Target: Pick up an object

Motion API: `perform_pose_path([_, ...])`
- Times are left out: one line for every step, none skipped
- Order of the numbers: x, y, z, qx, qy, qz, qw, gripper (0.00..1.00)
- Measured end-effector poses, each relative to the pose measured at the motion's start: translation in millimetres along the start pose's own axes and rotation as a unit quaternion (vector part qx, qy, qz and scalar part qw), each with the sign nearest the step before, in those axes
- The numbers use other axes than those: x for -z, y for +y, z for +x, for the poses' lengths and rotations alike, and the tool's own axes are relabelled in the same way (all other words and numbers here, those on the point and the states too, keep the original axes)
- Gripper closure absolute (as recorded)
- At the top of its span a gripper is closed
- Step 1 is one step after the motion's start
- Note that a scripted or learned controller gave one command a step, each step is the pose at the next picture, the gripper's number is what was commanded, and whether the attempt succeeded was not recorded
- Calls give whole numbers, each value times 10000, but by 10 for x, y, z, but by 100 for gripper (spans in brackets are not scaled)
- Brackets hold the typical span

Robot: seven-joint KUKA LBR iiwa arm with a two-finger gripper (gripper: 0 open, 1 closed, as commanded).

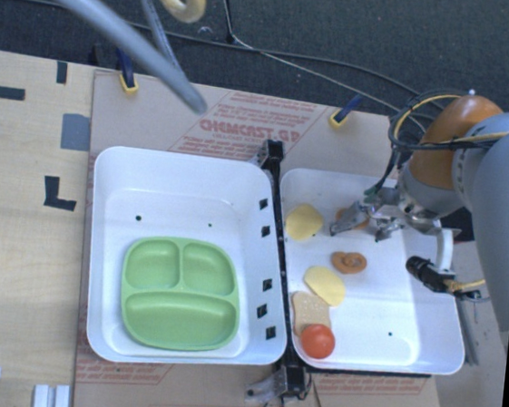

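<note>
The right bin (429, 355) holds several food pieces. A pale yellow round piece (304, 222) lies by the divider, with a brown ring-shaped piece (350, 262) to its right. Nearer the front are a yellow wedge (325, 285), a tan slice (310, 308) and a red tomato (317, 341). My gripper (366, 222) hangs over the back of the right bin, just behind the brown ring and right of the pale yellow piece. It is open with nothing between its fingers.
The left bin (112, 173) holds a green divided plate (180, 294). A black divider (271, 245) runs between the bins. The arm's grey body (500, 208) and cables (434, 273) cover the right bin's far right side.
</note>
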State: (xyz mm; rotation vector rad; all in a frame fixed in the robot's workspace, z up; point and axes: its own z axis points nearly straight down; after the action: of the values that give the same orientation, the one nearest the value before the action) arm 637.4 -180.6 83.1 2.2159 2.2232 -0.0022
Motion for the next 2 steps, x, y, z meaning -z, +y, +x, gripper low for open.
perform_pose_path([138, 14, -4, 5, -10, -18, 10000, 100])
perform_pose_path([769, -11, -18, -8, 6, -21, 10000, 100])
